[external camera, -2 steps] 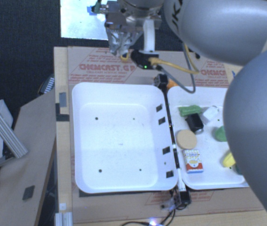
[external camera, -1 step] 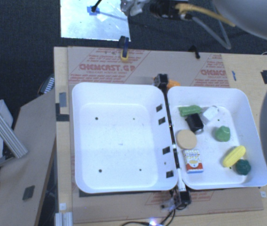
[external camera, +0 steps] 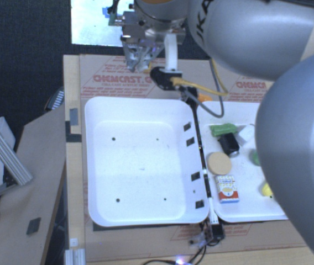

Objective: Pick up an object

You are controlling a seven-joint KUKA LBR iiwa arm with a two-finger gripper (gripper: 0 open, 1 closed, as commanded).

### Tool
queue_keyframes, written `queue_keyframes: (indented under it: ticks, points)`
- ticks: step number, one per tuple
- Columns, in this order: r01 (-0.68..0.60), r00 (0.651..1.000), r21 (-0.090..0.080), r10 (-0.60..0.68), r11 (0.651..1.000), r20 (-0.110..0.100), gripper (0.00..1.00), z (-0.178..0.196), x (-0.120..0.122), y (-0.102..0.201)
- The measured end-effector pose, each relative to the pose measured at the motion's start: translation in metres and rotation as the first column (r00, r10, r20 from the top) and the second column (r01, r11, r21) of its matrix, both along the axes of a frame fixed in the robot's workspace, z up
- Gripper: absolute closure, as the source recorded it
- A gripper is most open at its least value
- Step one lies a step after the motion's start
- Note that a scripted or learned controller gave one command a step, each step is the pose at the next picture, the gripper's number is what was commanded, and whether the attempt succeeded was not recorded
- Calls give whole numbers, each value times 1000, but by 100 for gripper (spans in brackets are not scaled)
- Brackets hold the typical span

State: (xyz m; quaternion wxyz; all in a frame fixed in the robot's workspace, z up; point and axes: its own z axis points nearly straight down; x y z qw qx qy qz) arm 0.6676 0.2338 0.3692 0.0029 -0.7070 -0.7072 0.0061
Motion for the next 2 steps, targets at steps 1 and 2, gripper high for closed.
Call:
queue_keyframes:
  ticks: [1,2]
  points:
    - [-6,1000,12,6,1000,31,100,178,-39,1]
    - [2,1000,1,-2,1000,7,100,49,2,-13]
